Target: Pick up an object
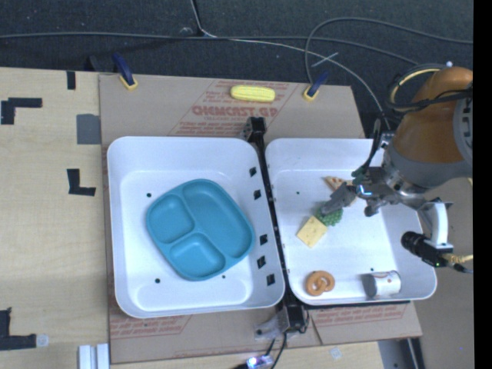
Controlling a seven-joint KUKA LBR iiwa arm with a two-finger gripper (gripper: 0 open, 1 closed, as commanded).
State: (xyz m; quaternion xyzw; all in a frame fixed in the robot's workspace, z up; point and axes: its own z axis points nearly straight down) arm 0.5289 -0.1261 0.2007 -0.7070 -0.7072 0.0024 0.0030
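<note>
Gripper point(336, 204) over green piece point(332, 217), grip state unclear, cardboard point(223, 114) lettering unreadable

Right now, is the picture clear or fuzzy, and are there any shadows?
In the camera view, the blue tray is sharp and evenly lit; the gripper looks a bit blurred; soft shadows lie inside the left bin's walls; no strong glare.
</note>
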